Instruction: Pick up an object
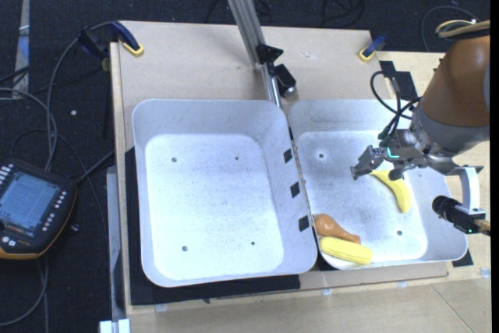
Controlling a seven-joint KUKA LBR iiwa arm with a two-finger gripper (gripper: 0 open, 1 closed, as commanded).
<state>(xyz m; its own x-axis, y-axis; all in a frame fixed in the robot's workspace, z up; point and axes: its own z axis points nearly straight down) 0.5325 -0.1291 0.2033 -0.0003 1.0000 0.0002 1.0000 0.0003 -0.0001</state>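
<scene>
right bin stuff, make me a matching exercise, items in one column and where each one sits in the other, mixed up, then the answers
Column 1
1. banana
2. corn cob
3. orange-brown drumstick-shaped piece
4. gripper

Column 2
A. at the right bin's near edge, lying on a small white plate
B. right of the bin's middle, just beside the gripper
C. over the bin's middle, left of the banana
D. by the bin's left wall, just above the corn cob in the camera view

Pairs: 1-B, 2-A, 3-D, 4-C
</scene>
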